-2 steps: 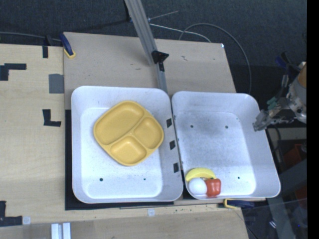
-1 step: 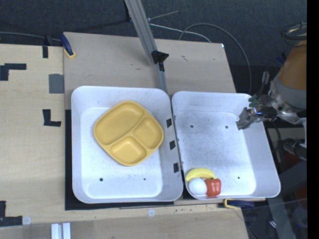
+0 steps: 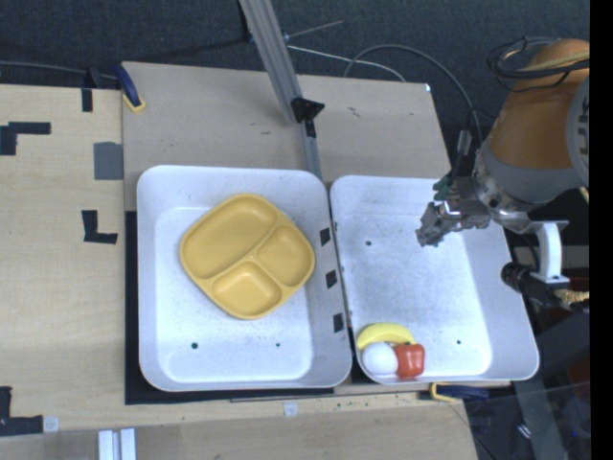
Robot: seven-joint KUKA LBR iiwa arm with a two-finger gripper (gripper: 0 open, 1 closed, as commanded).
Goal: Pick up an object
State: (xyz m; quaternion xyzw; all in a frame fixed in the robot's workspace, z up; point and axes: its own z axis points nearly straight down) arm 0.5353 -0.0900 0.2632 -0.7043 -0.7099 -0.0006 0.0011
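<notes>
Three small things sit bunched in the near-left corner of the right bin (image 3: 479,353): a yellow piece (image 3: 385,333) (banana-like, curved), a white ball (image 3: 380,358) just below it and touching, and a red piece (image 3: 410,360) pressed against the ball's right side; any of them would serve as the thing to pick up. The tool (image 3: 439,226) hovers over the far part of the same bin, well apart from that cluster, with nothing between its tips; whether it is wide or narrow I cannot tell, since it reads as a dark blur from above.

Done well, the step would bring the tool toward the near-left corner and down over one item alone; the red piece looks the best choice, being on the outer side of the group with bare floor to its right; the ball is likely to roll, and the yellow piece lies close to the bin wall, which could block a tip. Closing across two items at once would probably squirt one away, so a clean line-up over a single item matters more than speed.

On the table, the left bin (image 3: 163,353) holds one yellow tray (image 3: 247,255) with three compartments, lying flat and slightly turned; its compartments look bare.
</notes>
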